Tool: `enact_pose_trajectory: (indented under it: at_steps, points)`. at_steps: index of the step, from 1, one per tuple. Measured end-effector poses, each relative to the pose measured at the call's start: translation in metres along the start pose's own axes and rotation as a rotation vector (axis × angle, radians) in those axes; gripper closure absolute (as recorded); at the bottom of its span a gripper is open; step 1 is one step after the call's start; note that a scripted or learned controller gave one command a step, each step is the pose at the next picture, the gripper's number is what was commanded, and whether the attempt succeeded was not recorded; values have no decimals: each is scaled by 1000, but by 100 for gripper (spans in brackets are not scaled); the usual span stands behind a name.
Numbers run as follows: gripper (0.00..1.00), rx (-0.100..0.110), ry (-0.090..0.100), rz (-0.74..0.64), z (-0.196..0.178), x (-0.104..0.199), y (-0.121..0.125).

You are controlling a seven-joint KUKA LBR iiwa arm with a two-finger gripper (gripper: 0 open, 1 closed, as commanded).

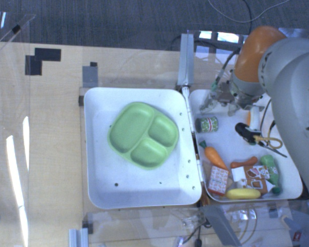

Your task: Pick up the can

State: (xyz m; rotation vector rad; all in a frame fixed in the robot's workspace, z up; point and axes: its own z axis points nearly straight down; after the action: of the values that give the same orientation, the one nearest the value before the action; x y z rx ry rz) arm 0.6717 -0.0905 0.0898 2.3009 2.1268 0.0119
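1. In the right bin (pixel 294 181), close to its left wall, the can (pixel 207 124) lies on its side. It has a green label.
2. Just above the can hangs the gripper (pixel 220 101). It does not touch the can, and I cannot tell how it is set.
3. Below the can lie a carrot (pixel 215 157) and a banana (pixel 243 193).
4. The left bin (pixel 98 184) holds a green plate (pixel 143 134).
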Motion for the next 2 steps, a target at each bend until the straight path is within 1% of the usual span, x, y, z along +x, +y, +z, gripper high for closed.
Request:
enact_pose_trajectory:
  at_steps: [1,2]
  points:
    - [0,4,1,143,-98,70,-6]
    - [0,8,0,208,-97,50,-82]
